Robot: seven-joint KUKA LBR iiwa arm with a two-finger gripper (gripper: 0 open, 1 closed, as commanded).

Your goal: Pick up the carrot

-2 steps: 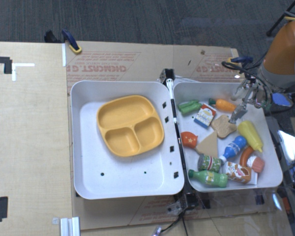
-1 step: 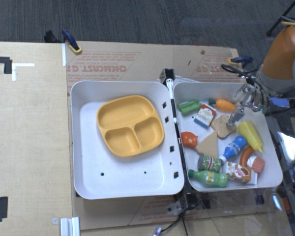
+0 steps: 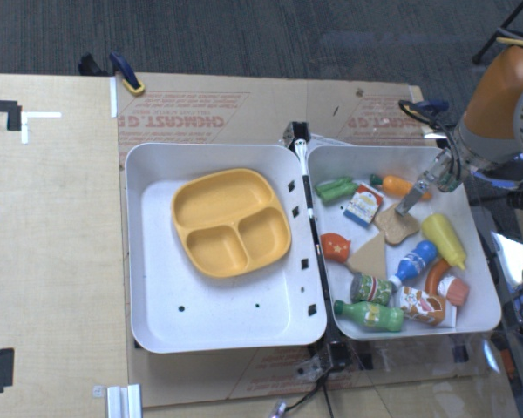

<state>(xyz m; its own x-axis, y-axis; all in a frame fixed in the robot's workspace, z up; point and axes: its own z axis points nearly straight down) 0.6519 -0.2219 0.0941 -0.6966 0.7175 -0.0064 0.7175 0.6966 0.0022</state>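
The small orange plastic carrot with a green stub end (image 3: 394, 184) lies in the right-hand shallow white bin (image 3: 479, 320), close to that bin's far wall and a little right of its middle. The gripper (image 3: 411, 204) reaches in from the right rim with its dark fingers (image 3: 408, 205) slanting down just beside the carrot's tapered end, over the tan slice of toy bread (image 3: 396, 225). Whether they stand apart or closed cannot be told at this size, and nothing is visibly held between them.

To do the grasp well, the fingers should probably shift toward the far wall so they straddle the carrot across its narrow width, not along its length. The red-and-white carton (image 3: 363, 206) and green toy pepper (image 3: 336, 189) sit near its green end, so closing there risks catching a neighbour. The bread is just beside the present tip position; descending here would likely pinch it instead.
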